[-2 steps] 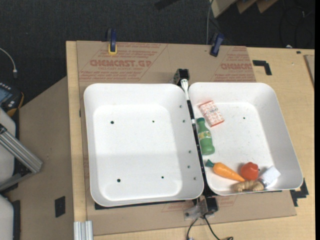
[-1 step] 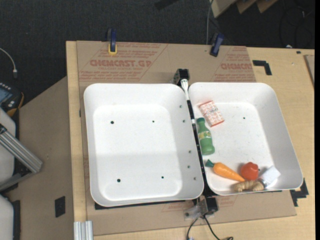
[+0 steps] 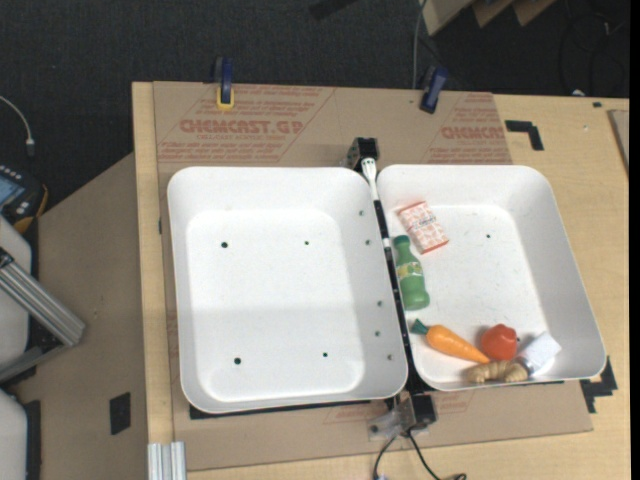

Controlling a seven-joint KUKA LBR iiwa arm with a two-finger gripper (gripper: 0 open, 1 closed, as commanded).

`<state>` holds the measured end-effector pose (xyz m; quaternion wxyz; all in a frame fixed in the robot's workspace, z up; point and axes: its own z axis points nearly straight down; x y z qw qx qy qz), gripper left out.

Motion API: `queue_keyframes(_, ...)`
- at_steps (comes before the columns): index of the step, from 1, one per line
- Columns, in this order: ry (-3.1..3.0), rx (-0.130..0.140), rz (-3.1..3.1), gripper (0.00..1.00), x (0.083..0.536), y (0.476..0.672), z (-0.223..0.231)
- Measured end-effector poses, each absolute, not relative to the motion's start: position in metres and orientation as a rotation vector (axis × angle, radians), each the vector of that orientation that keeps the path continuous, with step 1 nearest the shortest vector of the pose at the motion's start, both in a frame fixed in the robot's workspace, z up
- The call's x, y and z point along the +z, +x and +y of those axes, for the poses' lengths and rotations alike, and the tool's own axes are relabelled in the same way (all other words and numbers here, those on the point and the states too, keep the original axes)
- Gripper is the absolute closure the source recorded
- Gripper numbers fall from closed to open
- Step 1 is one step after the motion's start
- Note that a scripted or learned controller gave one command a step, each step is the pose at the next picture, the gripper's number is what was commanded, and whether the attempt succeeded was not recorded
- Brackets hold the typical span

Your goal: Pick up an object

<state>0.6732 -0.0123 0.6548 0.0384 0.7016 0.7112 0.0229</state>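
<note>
**Small toys wait in the right bin**

From above, the right bin (image 3: pixel 560 228) holds all the toys. The green bottle (image 3: pixel 409 273) lies by its left wall, with a packet (image 3: pixel 422 226) just above. Carrot (image 3: pixel 452 343), tomato (image 3: pixel 500 341) and ginger (image 3: pixel 497 372) sit near the front. The bottle looks light, hard and smooth; grab its middle.

A single camera sits high above the bench (image 3: pixel 300 448) and looks down at a slant, from the 6 o'clock side toward 12 o'clock. It stands far enough back to take in both white bins: the left bin (image 3: pixel 190 298) and the right bin (image 3: pixel 560 258), plus dark floor beyond at 12 o'clock.
</note>
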Motion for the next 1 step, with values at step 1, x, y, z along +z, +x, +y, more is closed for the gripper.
queue_keyframes(1,2.134,0.091,2.172,1.0,0.6658,0.6748,-0.0117)
